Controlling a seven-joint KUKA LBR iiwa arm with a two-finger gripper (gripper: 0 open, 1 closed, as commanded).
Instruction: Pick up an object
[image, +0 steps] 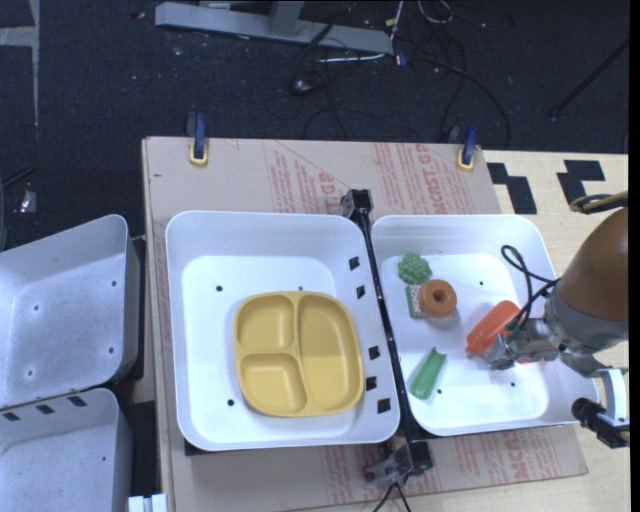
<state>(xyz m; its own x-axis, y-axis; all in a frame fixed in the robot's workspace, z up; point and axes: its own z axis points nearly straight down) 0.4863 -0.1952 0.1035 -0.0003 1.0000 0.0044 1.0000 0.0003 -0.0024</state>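
Your gripper (512, 352) sits low in the right bin (520, 245), and you cannot tell from this angle how its jaws stand. The orange carrot (490, 326) lies tilted, just beside them on their left, perhaps touching. Further left you have the brown donut (437, 298), the green leafy piece (414, 268) and a green pod (427, 372). The left bin (200, 250) holds a yellow divided plate (298, 353).

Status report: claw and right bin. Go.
Claw low in right bin, at carrot; grip unconfirmed. Donut, broccoli, green stick lie left of it, apart.
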